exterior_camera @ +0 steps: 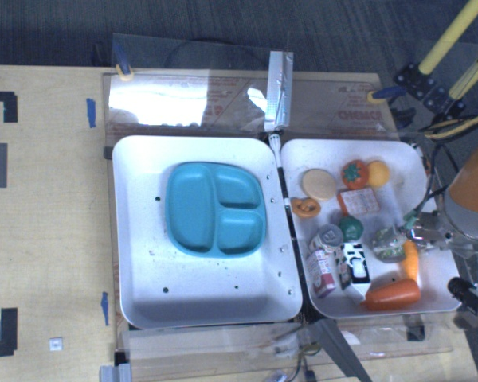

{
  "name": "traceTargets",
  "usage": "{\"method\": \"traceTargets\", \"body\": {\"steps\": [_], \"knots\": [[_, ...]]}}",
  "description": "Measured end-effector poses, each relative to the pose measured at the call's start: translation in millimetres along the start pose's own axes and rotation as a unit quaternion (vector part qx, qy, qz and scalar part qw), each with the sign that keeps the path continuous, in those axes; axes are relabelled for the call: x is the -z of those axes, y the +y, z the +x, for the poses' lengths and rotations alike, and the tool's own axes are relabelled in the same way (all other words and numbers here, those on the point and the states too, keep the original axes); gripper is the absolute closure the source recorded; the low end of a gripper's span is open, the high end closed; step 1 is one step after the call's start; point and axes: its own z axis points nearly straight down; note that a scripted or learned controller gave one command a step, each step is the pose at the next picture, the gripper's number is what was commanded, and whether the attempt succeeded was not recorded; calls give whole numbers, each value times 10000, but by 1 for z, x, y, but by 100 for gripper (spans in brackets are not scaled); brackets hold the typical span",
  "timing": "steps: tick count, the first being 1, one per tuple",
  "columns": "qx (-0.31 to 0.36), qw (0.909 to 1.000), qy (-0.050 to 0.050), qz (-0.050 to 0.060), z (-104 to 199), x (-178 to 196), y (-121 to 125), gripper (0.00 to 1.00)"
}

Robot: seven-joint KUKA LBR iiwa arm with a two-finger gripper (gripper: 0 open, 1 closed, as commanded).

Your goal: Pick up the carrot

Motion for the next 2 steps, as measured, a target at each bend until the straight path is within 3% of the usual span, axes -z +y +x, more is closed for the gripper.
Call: {"method": "traceTargets", "body": {"steps": [1,2], "knots": [[1130,9935,-83,50,-2,49,-15,100],[251,9996,-90,41,-20,119,1,100]]}}
